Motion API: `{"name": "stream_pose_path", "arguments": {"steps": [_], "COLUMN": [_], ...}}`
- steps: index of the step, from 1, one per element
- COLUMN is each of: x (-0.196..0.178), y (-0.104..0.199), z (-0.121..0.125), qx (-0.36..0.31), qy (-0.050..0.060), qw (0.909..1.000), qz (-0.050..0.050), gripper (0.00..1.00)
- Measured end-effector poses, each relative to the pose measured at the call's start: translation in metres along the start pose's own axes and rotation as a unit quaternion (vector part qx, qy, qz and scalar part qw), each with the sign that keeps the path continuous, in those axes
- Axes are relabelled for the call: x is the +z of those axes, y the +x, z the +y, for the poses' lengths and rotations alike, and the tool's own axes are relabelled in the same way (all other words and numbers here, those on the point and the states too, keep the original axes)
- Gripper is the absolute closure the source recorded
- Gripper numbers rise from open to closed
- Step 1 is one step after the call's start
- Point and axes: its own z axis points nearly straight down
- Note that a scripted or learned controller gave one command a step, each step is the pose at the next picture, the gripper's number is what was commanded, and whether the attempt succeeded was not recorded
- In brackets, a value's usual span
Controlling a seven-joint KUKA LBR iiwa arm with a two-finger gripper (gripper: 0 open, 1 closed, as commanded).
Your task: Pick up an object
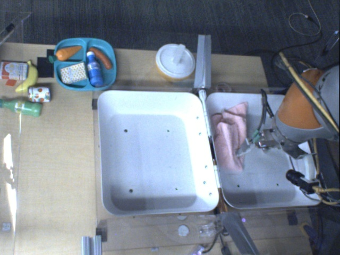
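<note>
A blue tray (109, 62) sat at the bench's far left, holding a carrot (69, 52), a blue bottle (94, 69) and a sausage (103, 59). Left of it lay a banana (28, 77), a small can (39, 94) and a green bottle (21, 107). A lidded cup (175, 61) stood behind the bins.

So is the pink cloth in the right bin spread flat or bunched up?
Bunched up. The pink cloth lies in a rumpled strip with folds along the left wall of the right bin, beside the gripper.
</note>
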Motion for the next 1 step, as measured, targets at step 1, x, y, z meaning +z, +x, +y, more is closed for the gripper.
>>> {"name": "stream_pose_path", "arguments": {"steps": [1], "x": [0.0032], "y": [0.0121], "z": [0.0624], "qx": [0.008], "qy": [-0.003], "qw": [1.0], "qz": [-0.001], "gripper": [0.0]}}
